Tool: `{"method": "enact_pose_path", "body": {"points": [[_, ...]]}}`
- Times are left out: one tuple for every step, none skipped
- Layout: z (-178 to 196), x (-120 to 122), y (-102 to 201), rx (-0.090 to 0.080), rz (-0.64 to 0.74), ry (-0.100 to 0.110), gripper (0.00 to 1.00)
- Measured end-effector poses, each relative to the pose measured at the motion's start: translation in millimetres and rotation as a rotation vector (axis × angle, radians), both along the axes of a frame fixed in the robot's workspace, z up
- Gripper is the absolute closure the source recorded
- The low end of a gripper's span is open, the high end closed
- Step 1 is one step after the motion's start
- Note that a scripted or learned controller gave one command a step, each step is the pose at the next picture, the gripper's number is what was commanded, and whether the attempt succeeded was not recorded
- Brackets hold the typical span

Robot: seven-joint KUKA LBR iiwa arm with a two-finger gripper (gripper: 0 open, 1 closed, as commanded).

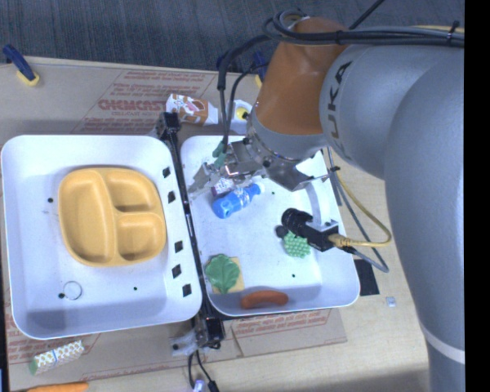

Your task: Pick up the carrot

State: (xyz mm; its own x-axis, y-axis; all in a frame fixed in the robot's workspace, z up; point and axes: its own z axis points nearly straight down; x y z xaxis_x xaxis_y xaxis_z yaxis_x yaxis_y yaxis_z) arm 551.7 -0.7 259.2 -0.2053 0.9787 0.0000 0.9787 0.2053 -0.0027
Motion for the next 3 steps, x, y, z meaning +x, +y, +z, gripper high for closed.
{"method": "enact_pose_path", "body": {"points": [[-68, -13, 44, 0.001, 0.109, 0.003, 0.00], [-68, 13, 76, -0.001, -0.467, 0.002, 0.00], [-68, -18, 19, -0.001, -0.501, 0.003, 0.00]]}}
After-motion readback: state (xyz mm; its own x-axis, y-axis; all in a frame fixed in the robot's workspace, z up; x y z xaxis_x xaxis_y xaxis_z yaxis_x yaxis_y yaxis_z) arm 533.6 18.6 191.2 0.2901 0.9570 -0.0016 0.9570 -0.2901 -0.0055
